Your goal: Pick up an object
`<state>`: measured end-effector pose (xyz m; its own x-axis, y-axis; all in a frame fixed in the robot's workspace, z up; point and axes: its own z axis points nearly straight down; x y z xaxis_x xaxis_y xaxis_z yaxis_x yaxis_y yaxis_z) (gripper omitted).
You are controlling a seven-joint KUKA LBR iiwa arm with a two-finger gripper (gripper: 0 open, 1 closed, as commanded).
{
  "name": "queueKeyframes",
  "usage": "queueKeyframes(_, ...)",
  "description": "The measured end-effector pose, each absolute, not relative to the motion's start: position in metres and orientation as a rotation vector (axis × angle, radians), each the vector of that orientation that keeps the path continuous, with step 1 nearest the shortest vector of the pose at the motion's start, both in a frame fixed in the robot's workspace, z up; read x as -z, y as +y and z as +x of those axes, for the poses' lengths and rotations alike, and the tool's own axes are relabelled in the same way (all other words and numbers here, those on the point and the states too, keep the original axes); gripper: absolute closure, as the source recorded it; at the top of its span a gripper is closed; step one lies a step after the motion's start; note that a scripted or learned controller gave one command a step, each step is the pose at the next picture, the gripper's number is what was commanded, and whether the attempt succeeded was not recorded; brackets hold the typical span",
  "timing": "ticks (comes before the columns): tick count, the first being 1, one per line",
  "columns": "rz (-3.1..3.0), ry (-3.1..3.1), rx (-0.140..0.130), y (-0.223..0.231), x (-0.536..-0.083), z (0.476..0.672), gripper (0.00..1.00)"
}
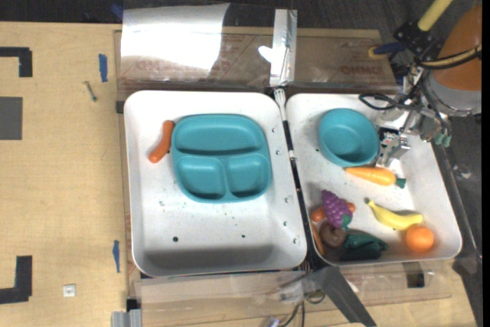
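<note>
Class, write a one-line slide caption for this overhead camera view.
Gripper hovers by teal bowl and carrot in right bin; left bin holds divided plate.

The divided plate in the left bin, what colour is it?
Teal; the divided plate shows plainly in the camera view.

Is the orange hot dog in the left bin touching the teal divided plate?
Touching. In the camera view the hot dog lies against the left rim of the plate, with no white bin floor between them.
</note>
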<state>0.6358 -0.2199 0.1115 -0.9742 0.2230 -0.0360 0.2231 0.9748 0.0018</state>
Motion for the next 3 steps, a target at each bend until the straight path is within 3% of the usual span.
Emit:
queueKeyframes(1, 0.299, 3.112, 0.004, -0.209, -0.092, 0.644, 0.0)
queueKeyframes(3, 0.62, 3.075, -0.001, -0.166, -0.087, 0.632, 0.0)
